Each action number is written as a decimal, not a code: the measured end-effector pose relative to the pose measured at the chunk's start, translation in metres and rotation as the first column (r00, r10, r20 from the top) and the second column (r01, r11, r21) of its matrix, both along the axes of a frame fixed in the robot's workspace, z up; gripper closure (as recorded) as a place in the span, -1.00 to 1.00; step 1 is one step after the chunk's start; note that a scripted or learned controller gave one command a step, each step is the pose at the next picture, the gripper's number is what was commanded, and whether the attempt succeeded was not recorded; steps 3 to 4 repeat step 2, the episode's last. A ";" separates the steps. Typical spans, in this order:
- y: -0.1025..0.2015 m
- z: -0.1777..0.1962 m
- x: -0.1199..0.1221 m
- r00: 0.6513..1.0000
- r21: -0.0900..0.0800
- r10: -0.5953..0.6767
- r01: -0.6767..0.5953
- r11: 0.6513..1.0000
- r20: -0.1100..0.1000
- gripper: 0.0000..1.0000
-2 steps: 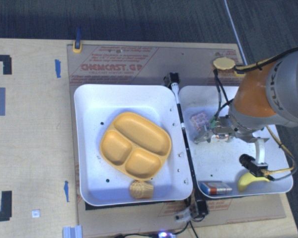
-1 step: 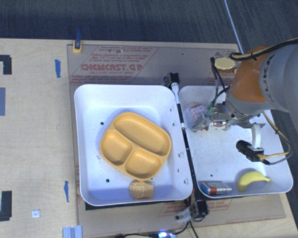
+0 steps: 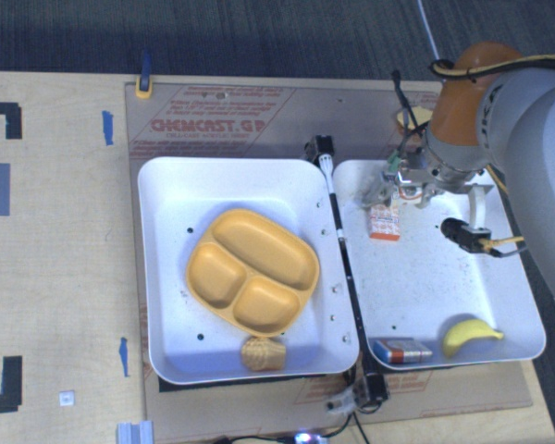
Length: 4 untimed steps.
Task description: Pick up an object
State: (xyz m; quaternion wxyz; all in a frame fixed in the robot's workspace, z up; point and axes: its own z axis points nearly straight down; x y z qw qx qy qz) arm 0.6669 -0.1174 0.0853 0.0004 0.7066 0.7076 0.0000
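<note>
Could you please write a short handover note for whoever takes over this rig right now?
Gripper: low over the far left corner of the right bin, beside a small white-and-orange packet; its grip cannot be read.
Things: the banana and the blue-and-red cylinder lie at the right bin's near edge. The yellow divided plate and the small tan object lie in the left bin.
Done: no object can be confirmed as held or lifted.
Left: grasp one object, probably the packet, and lift it.
</note>
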 end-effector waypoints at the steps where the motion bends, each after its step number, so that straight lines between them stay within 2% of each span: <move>1: 0.000 0.011 0.001 1.000 -0.002 0.002 -0.002 1.000 0.004 1.00; 2: 0.072 0.110 -0.079 1.000 0.002 0.000 0.000 1.000 -0.002 1.00; 4: 0.072 0.110 -0.079 1.000 0.002 0.000 0.000 1.000 -0.002 1.00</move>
